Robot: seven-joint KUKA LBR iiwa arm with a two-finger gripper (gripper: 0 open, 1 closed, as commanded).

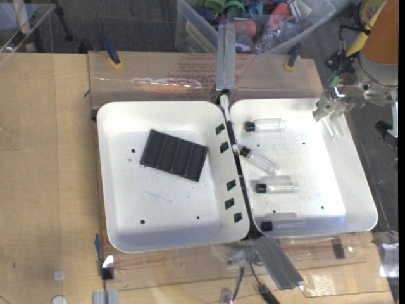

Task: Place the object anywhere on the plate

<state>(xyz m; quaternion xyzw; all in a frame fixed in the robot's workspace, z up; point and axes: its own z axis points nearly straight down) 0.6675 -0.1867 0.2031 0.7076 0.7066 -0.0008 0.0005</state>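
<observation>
The jaws of the gripper (331, 109) are too small and too blurred against the bench clutter to read, so I cannot tell whether they stand apart or closed. By my judgement the task is barely begun: nothing lies on the plate (174, 155), a dark ridged slab lying flat in the left bin (114, 122). All the candidate objects lie in the right bin (354, 189), right of the plate and across the wall between the bins. Nearest the camera, a clear vial (283, 223) lies right of the plate and below its level, close to the bin's front rim. A second vial (276, 186) comes next, then a third vial (257, 159) about level with the plate and just past the dividing wall, then a fourth vial (264, 125) further back. Farthest off, the gripper hangs over the right bin's far corner, well apart from the plate. A pale, translucent shape shows just under it, but whether that is a vial in its grasp cannot be made out. The carry across to the plate is left to do.
</observation>
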